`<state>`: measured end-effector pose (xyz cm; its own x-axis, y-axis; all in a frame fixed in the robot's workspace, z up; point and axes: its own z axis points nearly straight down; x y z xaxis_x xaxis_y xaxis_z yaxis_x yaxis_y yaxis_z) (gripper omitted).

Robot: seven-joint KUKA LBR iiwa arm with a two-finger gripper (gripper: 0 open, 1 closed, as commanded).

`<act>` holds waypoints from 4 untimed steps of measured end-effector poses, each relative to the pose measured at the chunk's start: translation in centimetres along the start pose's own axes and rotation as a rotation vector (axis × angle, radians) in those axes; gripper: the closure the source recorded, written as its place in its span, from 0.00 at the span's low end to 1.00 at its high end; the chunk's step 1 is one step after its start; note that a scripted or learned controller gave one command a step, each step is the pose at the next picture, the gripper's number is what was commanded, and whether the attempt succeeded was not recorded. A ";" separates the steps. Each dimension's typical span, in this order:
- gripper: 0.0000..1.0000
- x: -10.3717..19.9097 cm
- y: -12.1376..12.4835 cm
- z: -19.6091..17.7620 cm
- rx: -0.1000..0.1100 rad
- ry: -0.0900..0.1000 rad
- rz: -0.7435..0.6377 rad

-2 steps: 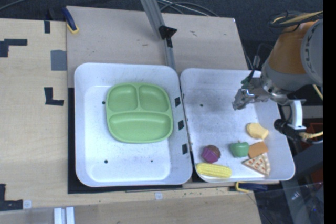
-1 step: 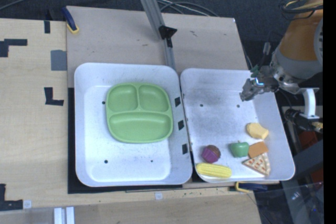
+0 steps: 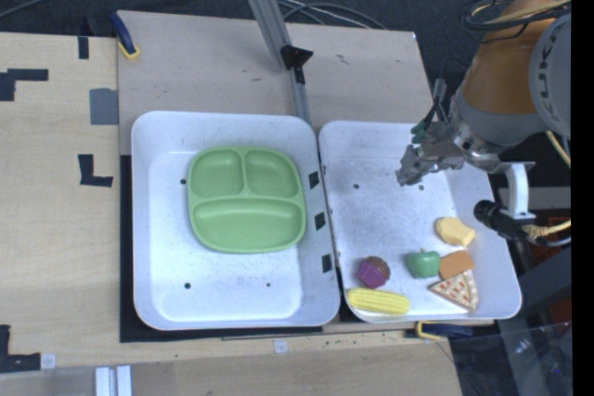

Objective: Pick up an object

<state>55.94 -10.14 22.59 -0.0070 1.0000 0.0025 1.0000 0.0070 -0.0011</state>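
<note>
A broad orange band (image 3: 509,60) is seen on the arm (image 3: 534,79), above a rounded grey wrist section. Thin yellow cables (image 3: 501,9) are looped across the orange part. A dark metallic gripper (image 3: 413,170) is mounted below the wrist, with greenish detail.

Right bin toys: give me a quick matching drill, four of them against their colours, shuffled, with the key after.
Things:
1. corn cob
2. pizza slice
3. round toy near the bin's middle front
4. toy beside it

Colours:
A. green
B. purple
C. yellow
D. tan crust with red and white topping

Pairs: 1-C, 2-D, 3-B, 4-A

All four lie along the front of the right bin; the gripper hangs above its rear part.
</note>
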 end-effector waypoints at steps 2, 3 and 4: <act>1.00 8.6 -2.2 0.5 0.003 -0.001 0.002; 1.00 13.7 -3.4 1.3 0.003 -0.001 0.001; 1.00 18.8 -4.9 0.0 0.001 0.000 -0.001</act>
<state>50.93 8.63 22.69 -0.0083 1.0000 0.0021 1.0000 0.0083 -0.0023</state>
